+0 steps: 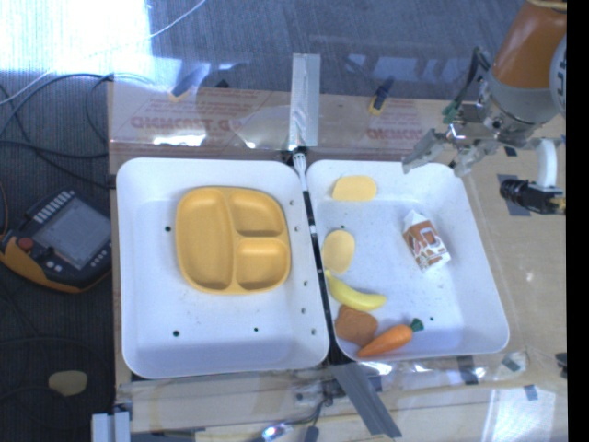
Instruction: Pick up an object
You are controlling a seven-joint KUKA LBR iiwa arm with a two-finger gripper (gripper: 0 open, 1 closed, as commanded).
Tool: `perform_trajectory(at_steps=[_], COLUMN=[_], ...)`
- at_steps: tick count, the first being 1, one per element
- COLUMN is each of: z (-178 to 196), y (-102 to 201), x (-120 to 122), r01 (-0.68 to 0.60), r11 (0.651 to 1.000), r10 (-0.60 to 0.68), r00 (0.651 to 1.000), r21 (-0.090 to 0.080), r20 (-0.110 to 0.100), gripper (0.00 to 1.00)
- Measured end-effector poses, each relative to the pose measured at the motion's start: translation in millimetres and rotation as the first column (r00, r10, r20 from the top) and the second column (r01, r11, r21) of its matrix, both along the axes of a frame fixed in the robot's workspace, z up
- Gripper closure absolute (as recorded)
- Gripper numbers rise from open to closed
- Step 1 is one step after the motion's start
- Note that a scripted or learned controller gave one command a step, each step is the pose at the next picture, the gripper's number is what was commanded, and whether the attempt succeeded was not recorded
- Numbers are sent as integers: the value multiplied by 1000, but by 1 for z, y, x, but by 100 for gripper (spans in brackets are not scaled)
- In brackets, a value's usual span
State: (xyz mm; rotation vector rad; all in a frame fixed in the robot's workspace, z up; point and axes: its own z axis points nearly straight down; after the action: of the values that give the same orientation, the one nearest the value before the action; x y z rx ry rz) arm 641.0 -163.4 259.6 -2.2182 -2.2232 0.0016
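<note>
One gripper [442, 150], two-fingered, hangs over the far right corner of the right bin [479, 247], at its rim; the fingers are spread apart with nothing between them; the grey arm with its orange band [534, 30] rises behind it toward the upper right.

Six candidate objects lie in the right bin, none lifted: small carton [426, 239], white and reddish-brown, on its side in the middle right, nearest the gripper but well apart from it; pale yellow disc [354, 188] near the far wall; pale yellow oval piece [339, 250] by the left wall; banana [354, 294] just below that; brown rounded item [356, 323] touching or nearly touching the banana; carrot [386, 339] beside it at the near wall.

One yellow divided tray [233, 238], three compartments, sits in the left bin [147, 330].

Task standing, by judgement: nothing done yet; choice of object, descent, closing and lift all remain.
</note>
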Motion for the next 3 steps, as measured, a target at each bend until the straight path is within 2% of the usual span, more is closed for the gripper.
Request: perform_trajectory(at_steps=[1, 2, 3], z=[-78, -109, -163], y=[18, -37, -40], x=[-54, -36, -29], r01=[214, 193, 168], r11=[977, 981, 986], r10=[-214, -193, -168], r00=[977, 981, 986], r21=[0, -4, 4], r20=[-2, -1, 4], gripper=[0, 0, 0])
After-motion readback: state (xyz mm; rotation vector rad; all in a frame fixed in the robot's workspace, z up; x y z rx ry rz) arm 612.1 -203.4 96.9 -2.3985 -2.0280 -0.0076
